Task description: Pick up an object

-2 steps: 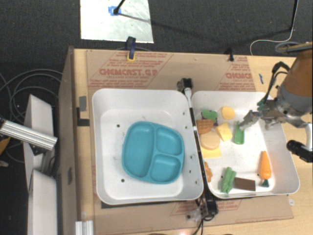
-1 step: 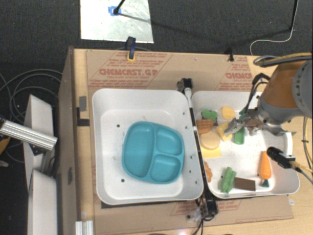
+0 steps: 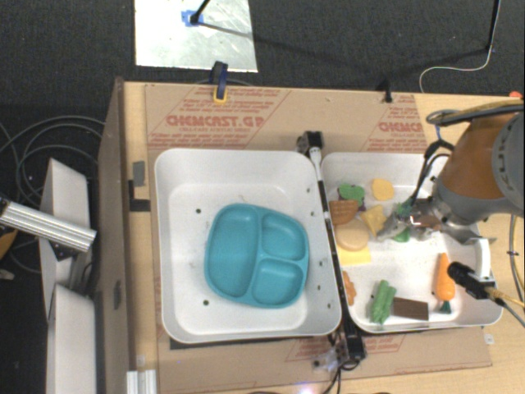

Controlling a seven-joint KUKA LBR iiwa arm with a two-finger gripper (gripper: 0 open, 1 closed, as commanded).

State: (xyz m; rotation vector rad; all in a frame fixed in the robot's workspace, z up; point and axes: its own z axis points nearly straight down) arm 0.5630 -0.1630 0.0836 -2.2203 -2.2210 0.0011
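Observation:
The right bin [image 3: 426, 164] holds several toy foods: a green piece [image 3: 351, 193], a yellow round [image 3: 382, 190], a brown piece [image 3: 343, 212], a yellow wedge [image 3: 374, 219], a tan disc [image 3: 353, 238], a flat yellow slice [image 3: 354, 257], a green vegetable [image 3: 381, 300], a brown block [image 3: 410, 308] and an orange carrot [image 3: 444, 277]. My gripper [image 3: 404, 222] is low in this bin, just right of the yellow wedge, over a small green-grey object. The arm [image 3: 484, 171] comes in from the right.
The left bin [image 3: 176, 220] holds a blue divided plate [image 3: 256, 254]. A black divider [image 3: 326, 228] runs between the bins. Cardboard [image 3: 246, 117] lies behind them, and cables [image 3: 459, 64] trail across the dark floor.

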